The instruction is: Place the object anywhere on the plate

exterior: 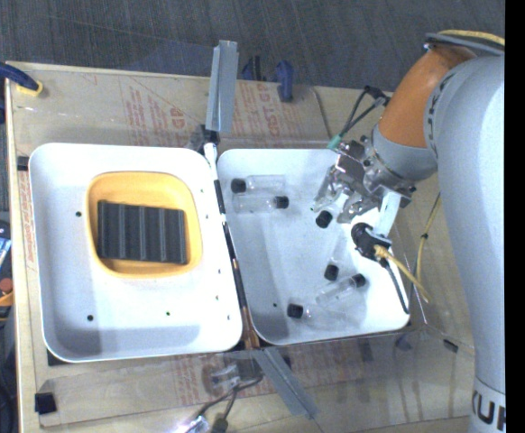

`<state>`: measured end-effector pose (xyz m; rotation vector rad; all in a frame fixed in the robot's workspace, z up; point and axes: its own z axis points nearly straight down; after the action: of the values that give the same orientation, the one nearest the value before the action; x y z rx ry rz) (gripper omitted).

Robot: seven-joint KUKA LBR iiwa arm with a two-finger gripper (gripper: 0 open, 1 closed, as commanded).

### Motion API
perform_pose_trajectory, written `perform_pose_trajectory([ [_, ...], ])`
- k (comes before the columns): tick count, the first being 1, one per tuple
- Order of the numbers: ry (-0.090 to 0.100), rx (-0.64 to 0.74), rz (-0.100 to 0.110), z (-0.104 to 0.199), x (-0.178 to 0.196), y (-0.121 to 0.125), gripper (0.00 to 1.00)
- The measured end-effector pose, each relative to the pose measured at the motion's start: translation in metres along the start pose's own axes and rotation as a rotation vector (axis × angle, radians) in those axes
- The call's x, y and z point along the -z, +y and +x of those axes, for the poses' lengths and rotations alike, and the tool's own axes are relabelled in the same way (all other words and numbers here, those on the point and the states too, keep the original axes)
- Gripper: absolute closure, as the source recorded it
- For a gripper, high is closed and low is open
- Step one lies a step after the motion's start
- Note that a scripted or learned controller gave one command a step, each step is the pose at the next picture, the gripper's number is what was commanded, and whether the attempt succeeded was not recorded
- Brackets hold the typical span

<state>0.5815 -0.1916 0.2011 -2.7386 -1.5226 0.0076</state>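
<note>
Gripper (339, 201) work sits at the upper right of the frame, where the grey arm (465, 152) with its orange band reaches over the right bin (271, 323). We see it low above the bin's upper right part, but we cannot tell its state from this slant. A black-capped clear vial (324, 218) lies right at its tip; whether it is caught or merely beside the tip we cannot say.

Outward from there, more such vials lie scattered in the same bin: two (258, 186) toward its upper left, and several (342, 287) lower down near the frame's centre right. The yellow plate (145, 184), with a dark ribbed insert (142, 232) on it, rests in the left bin (55, 314), well apart from the gripper.

We judge the picking step to be in hand, with nothing yet on the plate. Next, the arm would need a secure hold on one vial, a lift clear of the bin wall, and a carry leftward across the divide to the plate.
</note>
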Motion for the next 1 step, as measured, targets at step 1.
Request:
perform_pose_trajectory([
  [1, -0.001, 0.08, -0.006, 0.0781, 0.0336, 0.0118, 1.0],
])
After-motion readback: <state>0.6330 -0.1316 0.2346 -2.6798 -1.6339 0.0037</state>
